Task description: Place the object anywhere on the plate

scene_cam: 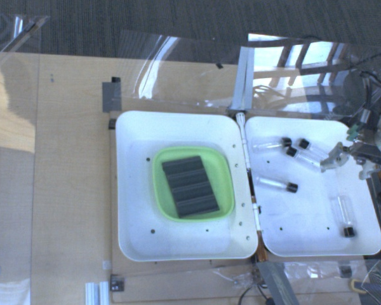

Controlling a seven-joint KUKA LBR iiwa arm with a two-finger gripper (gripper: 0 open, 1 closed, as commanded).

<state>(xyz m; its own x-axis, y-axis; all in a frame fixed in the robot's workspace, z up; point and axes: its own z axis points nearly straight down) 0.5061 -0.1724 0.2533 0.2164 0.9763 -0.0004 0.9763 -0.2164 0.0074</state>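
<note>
**Front-edge clutter, two bins, and a gripper half lost at the right**

Camera view: Dark cables (251,290) are seen at the bottom of the frame, cut off by its lower edge, and what they run to cannot be made out. Just behind them, the left bin (124,189) and the right bin (305,243) are set side by side on the wooden bench (63,170), their inner rims touching.

A green plate (160,189) is seated in the middle of the left bin. The dark ridged block (190,187) is laid flat on the plate, tilted a little off square, with green rim showing all around it. Its material cannot be told.

Four clear vials with black caps are scattered in the right bin: one (346,216) near the front right corner, one (276,184) near the left wall, and two (308,152) (273,145) close together toward the back. Their glass bodies are nearly lost against the white floor, so mainly the caps can be picked out.

The gripper (335,157) is seen over the right bin's back right part, well apart from the plate, with the arm (374,151) behind it cut off by the frame edge. Whether the gripper is spread or pressed together cannot be told, and nothing is seen held in it.

The back of the right bin is partly washed out by window glare on a clear sheet beside an upright metal post (244,75).
</note>
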